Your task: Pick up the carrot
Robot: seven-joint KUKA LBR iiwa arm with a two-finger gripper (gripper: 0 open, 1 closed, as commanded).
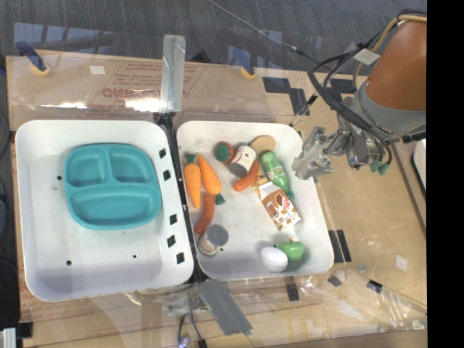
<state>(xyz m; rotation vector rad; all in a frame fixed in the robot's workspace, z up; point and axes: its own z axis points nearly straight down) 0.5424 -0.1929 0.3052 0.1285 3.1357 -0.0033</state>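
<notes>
The carrot lies in the right bin, close to its left wall, its long axis running almost straight up and down the view with the green top toward the far edge. A second orange piece lies just beside it, slanted. The gripper hangs over the bin's right rim, holding nothing; whether it is open I cannot tell. A teal divided plate sits in the left bin.

Orange carrot, teal divided plate in white bin, green bottle, silver end effector.
</notes>
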